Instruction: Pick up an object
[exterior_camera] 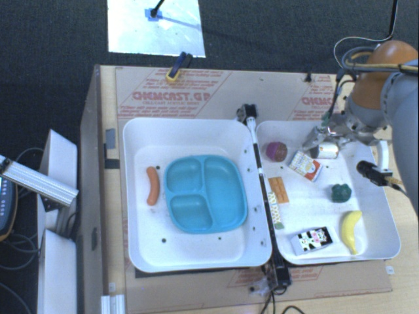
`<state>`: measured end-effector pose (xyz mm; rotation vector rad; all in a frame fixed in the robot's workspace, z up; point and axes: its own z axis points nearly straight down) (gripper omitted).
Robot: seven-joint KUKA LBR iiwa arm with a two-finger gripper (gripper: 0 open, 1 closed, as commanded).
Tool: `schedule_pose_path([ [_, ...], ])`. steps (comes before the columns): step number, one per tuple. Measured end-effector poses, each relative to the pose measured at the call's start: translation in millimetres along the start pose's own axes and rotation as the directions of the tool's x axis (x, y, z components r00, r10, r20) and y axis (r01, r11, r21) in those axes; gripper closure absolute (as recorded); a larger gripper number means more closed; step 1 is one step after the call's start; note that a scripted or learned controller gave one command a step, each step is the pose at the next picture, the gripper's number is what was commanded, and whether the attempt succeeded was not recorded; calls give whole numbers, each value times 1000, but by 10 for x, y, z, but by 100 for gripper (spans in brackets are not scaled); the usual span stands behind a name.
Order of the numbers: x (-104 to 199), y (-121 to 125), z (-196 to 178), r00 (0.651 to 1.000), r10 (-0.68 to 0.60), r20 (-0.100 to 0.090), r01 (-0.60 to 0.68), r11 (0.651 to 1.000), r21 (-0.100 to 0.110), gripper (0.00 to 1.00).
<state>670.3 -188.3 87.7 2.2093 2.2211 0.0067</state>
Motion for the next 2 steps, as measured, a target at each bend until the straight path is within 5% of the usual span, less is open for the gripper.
schedule_pose_path([
  [1,-5,6,-107,1000,-4,1,4,1000,-1,100],
  [2,446,-693,-350,1000,3,-3,-3,1000,7,100],
])
